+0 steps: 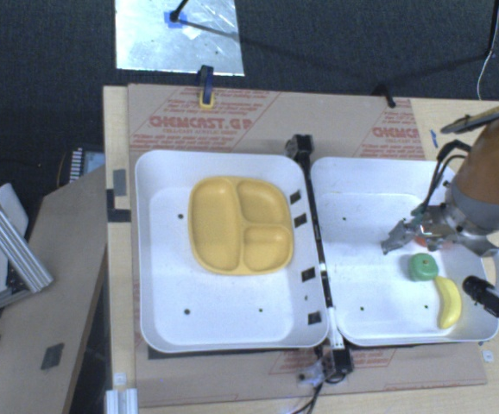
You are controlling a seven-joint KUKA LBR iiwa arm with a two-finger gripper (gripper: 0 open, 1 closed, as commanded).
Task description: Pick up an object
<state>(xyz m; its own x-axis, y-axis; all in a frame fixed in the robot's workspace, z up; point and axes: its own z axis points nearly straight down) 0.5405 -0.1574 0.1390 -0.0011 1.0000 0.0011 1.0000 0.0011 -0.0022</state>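
The arm reaches in over the right bin (353, 231), its gripper (409, 235) hanging low just above the green round object (422, 267) (a banana (448, 302) lies just beside that). Its fingers appear spread, pinching nothing. A yellow divided plate (239, 224) sits in the left bin (163, 257).

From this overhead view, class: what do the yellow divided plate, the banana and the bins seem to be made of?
Yellow divided plate: likely moulded plastic; one even colour, soft sheen, rounded compartments.
Banana: probably a plastic toy; uniform yellow, smooth, though real fruit can't be ruled out.
Bins: apparently white plastic, matte, with rounded moulded rims.
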